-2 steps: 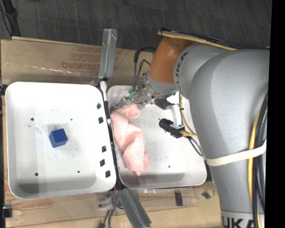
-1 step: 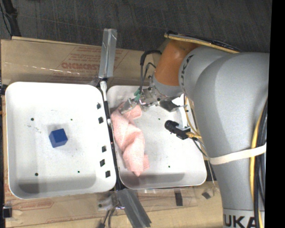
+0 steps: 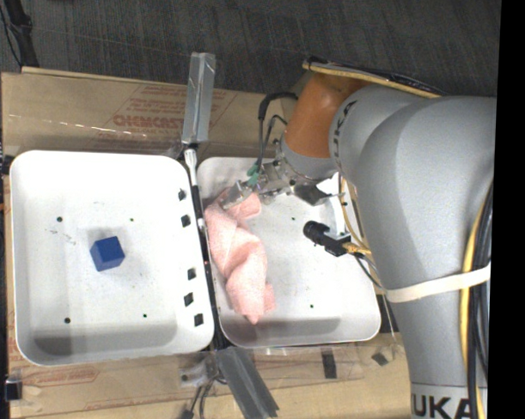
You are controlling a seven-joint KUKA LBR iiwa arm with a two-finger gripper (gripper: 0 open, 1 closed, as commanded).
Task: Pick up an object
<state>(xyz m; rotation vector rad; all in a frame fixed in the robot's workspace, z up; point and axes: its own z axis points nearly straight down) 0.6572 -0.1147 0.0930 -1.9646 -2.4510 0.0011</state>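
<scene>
From the camera above, the gripper [image 3: 242, 193] sits at the right bin's [image 3: 353, 315] far-left corner, its fingers clenched on the top end of a pink cloth [image 3: 242, 262]. The cloth trails down along that bin's left wall toward the near edge. A blue cube [image 3: 107, 252] rests left of centre in the left bin [image 3: 35, 325].

We see two white bins [image 3: 35, 325] side by side, brown cardboard [image 3: 94, 108] under them, a grey bar [image 3: 198, 99] at the top between them, dark floor [image 3: 123, 28] behind.
</scene>
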